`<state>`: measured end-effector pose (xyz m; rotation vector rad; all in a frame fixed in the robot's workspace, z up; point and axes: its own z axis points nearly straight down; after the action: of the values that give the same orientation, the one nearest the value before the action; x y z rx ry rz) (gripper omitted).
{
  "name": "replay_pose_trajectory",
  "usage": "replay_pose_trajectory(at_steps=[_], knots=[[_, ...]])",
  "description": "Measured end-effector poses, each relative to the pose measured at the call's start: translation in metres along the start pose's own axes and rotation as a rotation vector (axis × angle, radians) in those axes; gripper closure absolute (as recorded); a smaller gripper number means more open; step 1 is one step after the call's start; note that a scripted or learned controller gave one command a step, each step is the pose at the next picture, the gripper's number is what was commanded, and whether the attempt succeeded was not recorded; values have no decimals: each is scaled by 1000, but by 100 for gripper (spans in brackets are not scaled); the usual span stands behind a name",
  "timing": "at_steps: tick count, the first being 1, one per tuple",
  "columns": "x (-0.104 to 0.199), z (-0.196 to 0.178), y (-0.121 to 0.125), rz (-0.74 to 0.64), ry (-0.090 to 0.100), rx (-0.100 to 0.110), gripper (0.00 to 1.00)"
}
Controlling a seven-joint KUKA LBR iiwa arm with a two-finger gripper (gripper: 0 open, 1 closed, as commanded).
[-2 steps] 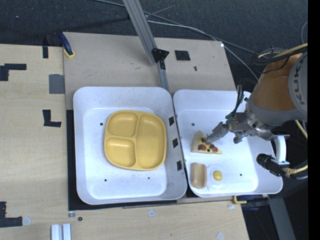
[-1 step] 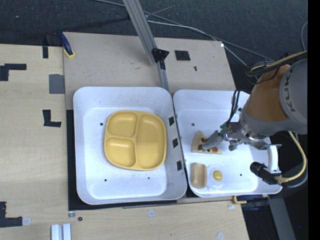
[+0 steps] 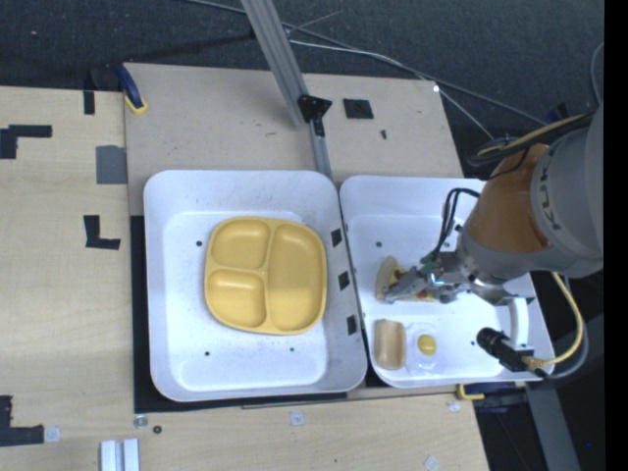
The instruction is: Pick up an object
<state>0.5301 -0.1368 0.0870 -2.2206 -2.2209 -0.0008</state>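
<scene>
My gripper [image 3: 404, 285] is low inside the right bin [image 3: 412, 196], reaching leftward from the grey arm with its orange band [image 3: 505, 214]. Its tip sits against a small olive-tan object [image 3: 387, 269] near the bin's left wall. Whether that object is held I cannot tell. A tan bread-like slab [image 3: 390, 344] lies near the bin's front left corner. Next to it on the right is a small yellow round piece [image 3: 426, 343] on something clear.
The left bin [image 3: 167, 263] holds a yellow three-section plate [image 3: 266, 275]. A grey metal pole [image 3: 280, 47] slants down to the gap between the bins. Black cables [image 3: 451, 219] loop off the wrist over the right bin.
</scene>
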Motion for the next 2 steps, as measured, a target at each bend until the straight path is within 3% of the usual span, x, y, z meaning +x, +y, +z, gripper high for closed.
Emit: replay_pose_trajectory(at_steps=[1,2], knots=[[0,-12,1,-2,-4,-7,100],[2,-54,2,-1,-1,-1,100]])
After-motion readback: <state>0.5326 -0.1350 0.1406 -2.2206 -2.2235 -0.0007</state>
